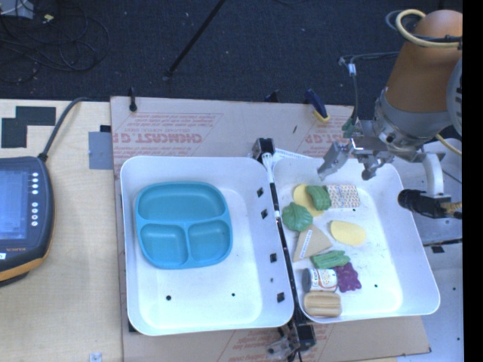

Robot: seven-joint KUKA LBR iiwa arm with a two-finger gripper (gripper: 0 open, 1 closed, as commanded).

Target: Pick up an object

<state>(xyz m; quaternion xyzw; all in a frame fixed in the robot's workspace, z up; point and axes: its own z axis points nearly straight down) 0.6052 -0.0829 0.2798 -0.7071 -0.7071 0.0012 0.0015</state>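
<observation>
My gripper [349, 166] hangs over the far edge of the right bin [407, 225], open, with nothing between its two fingers. Below it in that bin lie several toy foods: a patterned pink square [343, 195], a green pickle [318, 197] on a yellow piece [303, 195], a green leafy piece [296, 217], a yellow lemon shape [347, 232], a tan cheese wedge [314, 242], a green pepper [330, 259], purple grapes [348, 277], a small can [323, 279] and a bread roll [322, 304].
The left bin [151, 292] holds a blue divided tray [183, 224]. A black divider with clips [276, 232] runs between the bins. A teach pendant [19, 210] lies at far left. A black fitting [423, 201] sticks out by the right bin's right rim.
</observation>
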